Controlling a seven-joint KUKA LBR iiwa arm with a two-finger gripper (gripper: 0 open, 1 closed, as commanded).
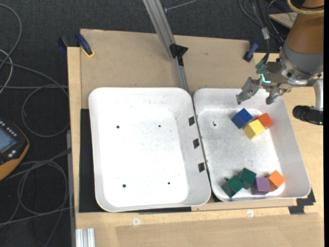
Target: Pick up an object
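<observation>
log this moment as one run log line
hand: open, nothing held | position: above right bin far end | nearest: blue block | status: pick not yet done

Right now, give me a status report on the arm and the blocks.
Gripper open, above right bin's far end, holding nothing. Blue block nearest below it, touching yellow block.

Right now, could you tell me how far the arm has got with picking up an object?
Nothing is picked up yet. The hand hangs open above the far end of the right bin, with nothing between its fingers. Just below it sit the blue cube, yellow cube and orange-red cube, all resting in the bin. Descending, closing on one and lifting remain.
</observation>
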